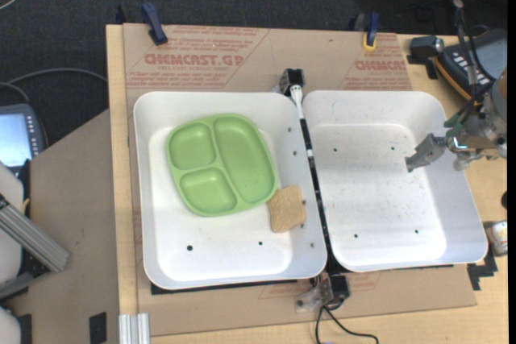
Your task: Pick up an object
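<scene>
Gripper over right bin, near its right wall; finger spread not discernible, nothing seen held. Green plate and tan sponge touching in left bin.

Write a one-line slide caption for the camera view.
Pincer over the right bin; green divided plate and tan sponge lie touching in the left bin.

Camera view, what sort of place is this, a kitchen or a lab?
Probably a robotics lab: two white bins clamped on a board, a gripper over the right one, loose cables, and a green divided plate as test object.
</scene>
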Robot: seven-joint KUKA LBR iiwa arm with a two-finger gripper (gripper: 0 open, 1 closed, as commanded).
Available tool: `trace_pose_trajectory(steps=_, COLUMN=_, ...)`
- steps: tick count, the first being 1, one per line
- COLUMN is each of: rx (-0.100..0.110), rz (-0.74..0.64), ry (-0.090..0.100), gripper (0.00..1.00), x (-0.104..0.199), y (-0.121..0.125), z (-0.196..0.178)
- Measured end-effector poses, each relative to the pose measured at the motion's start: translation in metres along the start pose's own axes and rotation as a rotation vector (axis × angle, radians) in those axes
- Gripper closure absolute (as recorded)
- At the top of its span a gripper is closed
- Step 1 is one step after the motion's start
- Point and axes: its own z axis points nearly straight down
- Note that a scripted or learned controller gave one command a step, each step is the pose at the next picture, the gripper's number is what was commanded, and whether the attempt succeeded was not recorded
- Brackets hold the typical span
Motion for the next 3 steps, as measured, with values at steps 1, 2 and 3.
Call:
trace_pose_trajectory(steps=1, rx=-0.021, rz=-0.003, ry=-0.005, gripper=0.0, x=0.014, y=-0.021, z=-0.191)
trace_pose_trajectory(steps=2, rx=-0.006, rz=-0.001, ry=-0.003, gripper=1.0, x=0.014, y=-0.021, z=-0.192)
trace_pose_trajectory(steps=3, rx=0.009, rz=-0.018, ry=0.004, gripper=1.0, x=0.194, y=-0.023, z=-0.116)
